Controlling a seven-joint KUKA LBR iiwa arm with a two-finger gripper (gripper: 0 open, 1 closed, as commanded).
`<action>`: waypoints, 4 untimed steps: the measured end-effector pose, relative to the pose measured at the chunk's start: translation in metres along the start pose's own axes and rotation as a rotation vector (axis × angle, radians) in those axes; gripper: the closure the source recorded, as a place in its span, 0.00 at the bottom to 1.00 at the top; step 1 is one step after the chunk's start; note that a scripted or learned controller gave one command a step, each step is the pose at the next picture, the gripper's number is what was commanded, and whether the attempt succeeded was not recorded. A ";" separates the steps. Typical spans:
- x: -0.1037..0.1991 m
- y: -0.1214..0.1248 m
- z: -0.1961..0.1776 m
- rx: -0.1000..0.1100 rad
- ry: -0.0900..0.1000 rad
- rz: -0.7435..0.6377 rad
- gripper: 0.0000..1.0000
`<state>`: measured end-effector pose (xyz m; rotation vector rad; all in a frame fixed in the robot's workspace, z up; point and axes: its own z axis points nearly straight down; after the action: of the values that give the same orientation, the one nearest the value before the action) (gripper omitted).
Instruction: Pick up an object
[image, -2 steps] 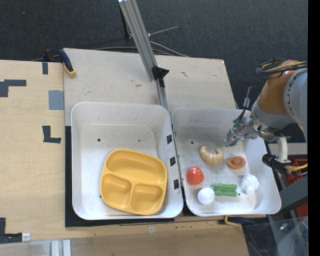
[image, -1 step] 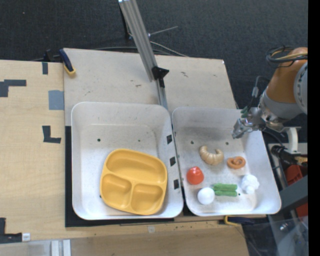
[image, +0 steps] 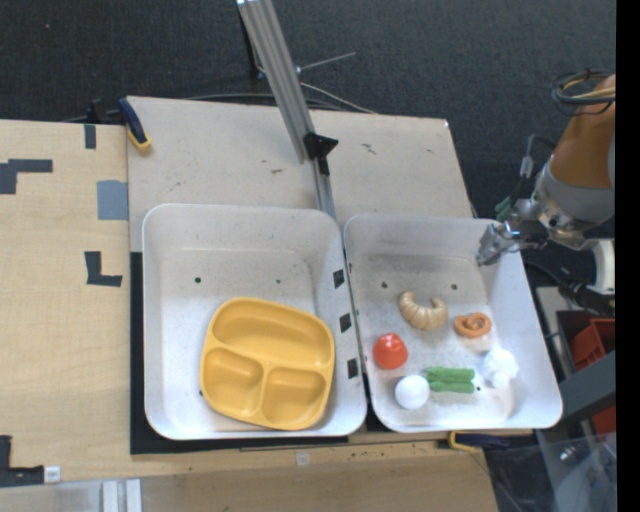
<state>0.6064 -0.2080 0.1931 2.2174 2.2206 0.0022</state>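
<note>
The right bin (image: 420, 240) holds several small items near its front. A tan croissant (image: 425, 311) lies in the middle, with an orange ring-shaped piece (image: 473, 325) to its right. A red tomato (image: 390, 351), a white ball (image: 411, 391), a green pod (image: 450, 379) and a white lumpy piece (image: 499, 366) lie closer to the front rim. My gripper (image: 495, 243) hangs over the bin's far right edge, well behind and to the right of the croissant, with nothing seen in it.
The left bin (image: 180, 250) holds a yellow divided plate (image: 267, 362) at its front. A grey metal post (image: 290, 100) slants over the bench and ends between the bins. A blue and yellow tool (image: 134, 125) lies at the far left.
</note>
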 end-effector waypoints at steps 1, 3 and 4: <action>0.005 0.011 -0.052 -0.002 0.000 -0.001 1.00; 0.120 -0.010 -0.043 0.005 0.003 -0.006 1.00; 0.167 -0.014 -0.047 0.006 0.003 -0.005 1.00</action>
<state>0.5917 -0.0406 0.2394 2.2163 2.2308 -0.0004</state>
